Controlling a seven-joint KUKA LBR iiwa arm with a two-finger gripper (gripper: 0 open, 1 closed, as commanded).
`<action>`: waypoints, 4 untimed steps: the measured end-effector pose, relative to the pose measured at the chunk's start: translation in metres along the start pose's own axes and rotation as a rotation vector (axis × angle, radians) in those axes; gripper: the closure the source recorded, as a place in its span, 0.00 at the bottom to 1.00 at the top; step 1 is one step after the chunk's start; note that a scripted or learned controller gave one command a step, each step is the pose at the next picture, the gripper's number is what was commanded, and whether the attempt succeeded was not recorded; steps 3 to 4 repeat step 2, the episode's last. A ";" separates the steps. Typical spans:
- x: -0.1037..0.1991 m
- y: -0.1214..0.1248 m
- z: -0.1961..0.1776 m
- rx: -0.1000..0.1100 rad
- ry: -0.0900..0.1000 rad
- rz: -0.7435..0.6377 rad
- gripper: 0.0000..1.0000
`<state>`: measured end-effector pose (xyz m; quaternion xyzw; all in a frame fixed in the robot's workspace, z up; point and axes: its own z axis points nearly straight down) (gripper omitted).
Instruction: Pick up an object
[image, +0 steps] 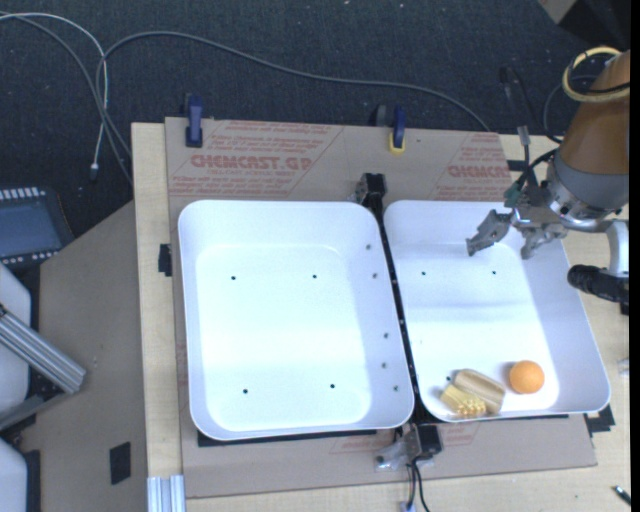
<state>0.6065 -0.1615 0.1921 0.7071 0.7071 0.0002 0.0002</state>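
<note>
A robot gripper (508, 236) hangs with its fingers spread open and nothing between them, over the far end of the right white bin (565, 330). Well apart from it, at that bin's near end, an orange ball (526, 377) lies just beside a tan and yellow corn-like piece (473, 392). The left bin (210, 400) sits alongside.

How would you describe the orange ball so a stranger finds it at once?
Look at the right bin, the one under the gripper. In its near corner lies the orange ball, beside a tan corn-like piece. The ball alone is round and plain orange.
</note>
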 end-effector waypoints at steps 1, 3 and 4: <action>0.000 0.000 0.000 0.000 0.000 0.000 0.00; 0.050 -0.082 0.071 0.007 0.002 -0.002 0.00; 0.050 -0.082 0.071 0.007 0.002 -0.002 0.00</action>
